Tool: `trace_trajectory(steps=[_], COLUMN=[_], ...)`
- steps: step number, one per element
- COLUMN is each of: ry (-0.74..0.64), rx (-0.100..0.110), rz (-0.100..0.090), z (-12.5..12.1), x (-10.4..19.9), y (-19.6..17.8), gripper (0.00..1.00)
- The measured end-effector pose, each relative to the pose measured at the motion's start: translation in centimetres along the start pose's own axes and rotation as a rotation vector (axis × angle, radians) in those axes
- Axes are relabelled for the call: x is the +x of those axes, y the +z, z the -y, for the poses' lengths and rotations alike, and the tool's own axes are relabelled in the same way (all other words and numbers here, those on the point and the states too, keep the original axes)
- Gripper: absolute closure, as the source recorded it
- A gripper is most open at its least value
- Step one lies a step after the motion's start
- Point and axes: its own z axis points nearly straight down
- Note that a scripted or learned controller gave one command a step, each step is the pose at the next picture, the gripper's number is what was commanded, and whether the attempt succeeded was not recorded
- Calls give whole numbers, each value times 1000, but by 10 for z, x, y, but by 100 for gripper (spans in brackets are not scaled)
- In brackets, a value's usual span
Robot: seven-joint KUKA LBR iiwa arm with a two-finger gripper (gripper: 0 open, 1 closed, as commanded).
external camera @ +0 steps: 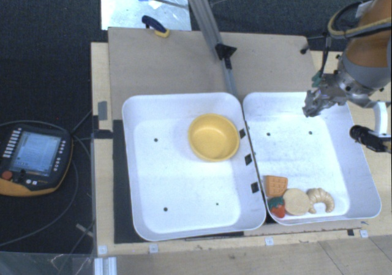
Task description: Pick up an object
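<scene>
Over the far edge of the right bin (pixel 352 145), the arm's fingers (pixel 313 106) hang pointing down; whether they are apart or together cannot be told. At that bin's near edge, clustered and touching, lie a waffle-patterned cracker (pixel 276 184), a small red piece (pixel 278 210), a round pale biscuit (pixel 296 201) and a croissant (pixel 322 199). A yellow bowl (pixel 213 137) sits near the far right corner of the left bin (pixel 153 206). Both bins rest on the counter (pixel 171 59).

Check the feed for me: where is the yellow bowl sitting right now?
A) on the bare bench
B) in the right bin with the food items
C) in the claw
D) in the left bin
D: the yellow bowl rests inside the left bin, near its upper right part.
</scene>
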Motion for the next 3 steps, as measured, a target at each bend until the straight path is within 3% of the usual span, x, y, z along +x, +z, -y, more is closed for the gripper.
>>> trace_trajectory(steps=[2,3], ry=[-4,-5], rx=[2,2], rz=[-1,-2], z=[-14,-8], x=[100,159], y=[-17,-13], gripper=[100,100])
